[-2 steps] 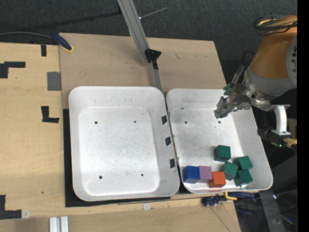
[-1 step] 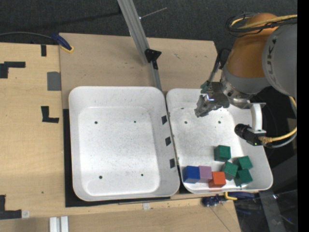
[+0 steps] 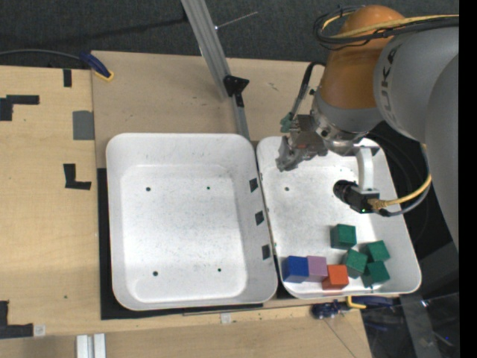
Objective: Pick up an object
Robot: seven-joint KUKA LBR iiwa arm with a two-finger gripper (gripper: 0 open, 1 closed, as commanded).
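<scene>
The gripper (image 3: 287,159) hangs over the far left corner of the right bin (image 3: 313,192); whether it is spread or pressed together I cannot tell, and nothing shows in its grasp. The blocks lie well apart from it at the bin's near end: a blue block (image 3: 297,268), a lilac block (image 3: 317,266), an orange block (image 3: 337,276) and four green blocks (image 3: 343,236). The left bin (image 3: 182,218) holds none. I judge that the pick is not yet made: reaching a block, closing on it and lifting all remain.

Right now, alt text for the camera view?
The arm's end effector hangs over the far end of the right bin, away from the blocks clustered at its near end: four green, one blue, one lilac, one orange. The left bin sits beside it.
</scene>
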